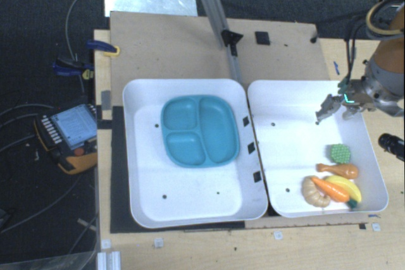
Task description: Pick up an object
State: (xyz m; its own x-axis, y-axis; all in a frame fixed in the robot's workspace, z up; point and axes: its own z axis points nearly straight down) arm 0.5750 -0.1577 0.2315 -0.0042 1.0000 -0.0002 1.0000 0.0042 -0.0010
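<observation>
Two white bins sit side by side on my bench. My pincer [328,109] hangs over the right bin [285,136], fingers apart, clamped on nothing. Below it huddle the green piece [340,152], drumstick [339,169], carrot [334,189] and banana [347,187]; touching neighbours risk a glancing, failed grab.

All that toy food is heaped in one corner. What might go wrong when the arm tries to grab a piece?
The carrot, banana, drumstick and bread roll touch or overlap, so the gripper might nudge neighbours or pinch two. They also sit close to the right bin's wall, which could block it.
</observation>
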